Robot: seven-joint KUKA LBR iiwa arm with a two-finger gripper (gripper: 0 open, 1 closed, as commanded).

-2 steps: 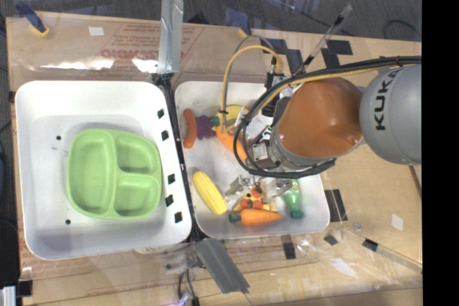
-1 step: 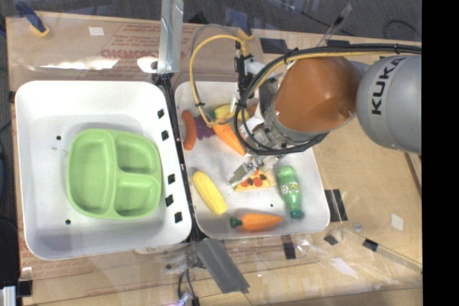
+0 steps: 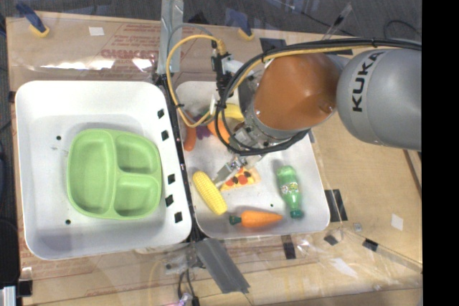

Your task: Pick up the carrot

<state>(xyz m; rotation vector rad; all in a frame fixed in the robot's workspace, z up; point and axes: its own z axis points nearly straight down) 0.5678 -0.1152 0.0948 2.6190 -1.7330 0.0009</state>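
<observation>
- Jaws (image 3: 233,170) hang low in the right bin, above a small orange-and-red toy; whether they are released or clenched cannot be told, since the arm's bulk shades them, and nothing is seen held between them.
- Left bin (image 3: 32,154): a shallow white tray on the desk, carrying a green divided plate (image 3: 113,173) near its middle, probably a drop-off spot.
- Right bin (image 3: 312,215): it holds the loose toy foods, which lie scattered flat on its floor.
- Corn cob (image 3: 209,192) lies at a slant near the bin's left wall.
- Small orange-and-red toy (image 3: 244,179) sits just right of the corn.
- Carrot (image 3: 259,219), the target, lies flat along the bin's near edge, green top pointing left, apart from the jaws and untouched.
- Green bottle (image 3: 290,190) lies just right of the carrot's tip, close enough to crowd a grasp there.
- Grey arm (image 3: 373,100) with its orange band reaches in from the right.
</observation>
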